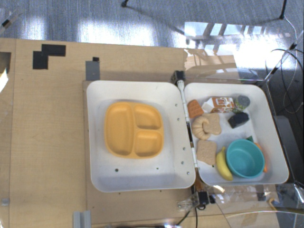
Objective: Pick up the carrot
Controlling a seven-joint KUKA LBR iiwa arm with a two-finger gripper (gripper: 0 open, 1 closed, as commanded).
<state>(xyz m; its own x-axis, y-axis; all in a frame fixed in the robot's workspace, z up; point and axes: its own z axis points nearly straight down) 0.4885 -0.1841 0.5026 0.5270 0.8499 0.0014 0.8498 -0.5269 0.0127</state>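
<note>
Since the thin orange carrot lies mostly hidden under the round teal plastic bowl at the right white bin's right edge, long axis approx. up-down, any grasp must come from the right; jaws' state: can't tell.

arm: pose cannot be told | wrist: cannot be told | pincer: state cannot be told

Matt yellow plastic plate, glossy teal bowl, wooden bench
</note>
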